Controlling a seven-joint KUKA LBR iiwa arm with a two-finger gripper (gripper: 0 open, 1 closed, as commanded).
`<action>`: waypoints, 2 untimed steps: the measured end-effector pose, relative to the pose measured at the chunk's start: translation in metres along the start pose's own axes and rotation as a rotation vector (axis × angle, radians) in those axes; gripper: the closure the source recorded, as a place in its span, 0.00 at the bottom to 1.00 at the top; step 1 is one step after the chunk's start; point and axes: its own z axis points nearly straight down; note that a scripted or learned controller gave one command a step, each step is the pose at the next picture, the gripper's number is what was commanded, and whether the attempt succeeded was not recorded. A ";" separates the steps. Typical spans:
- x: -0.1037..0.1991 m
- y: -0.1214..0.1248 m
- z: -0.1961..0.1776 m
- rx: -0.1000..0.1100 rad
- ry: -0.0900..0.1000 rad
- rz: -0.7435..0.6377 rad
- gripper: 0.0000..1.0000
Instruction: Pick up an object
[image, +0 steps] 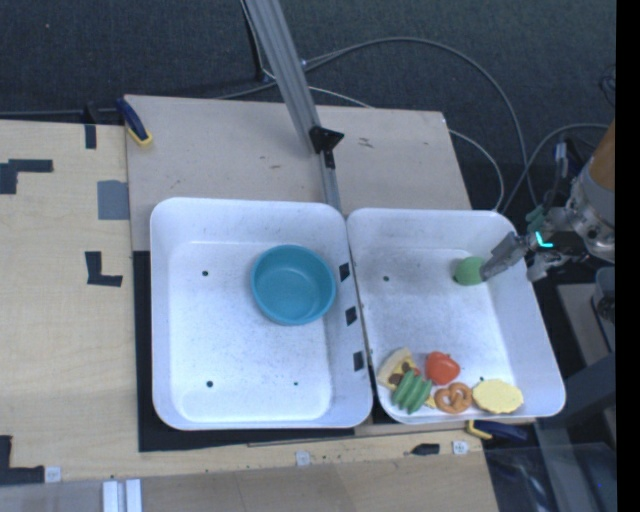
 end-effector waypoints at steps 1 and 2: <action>0.000 0.000 0.000 0.000 0.000 0.000 0.00; 0.005 -0.009 0.057 0.005 0.001 0.000 0.00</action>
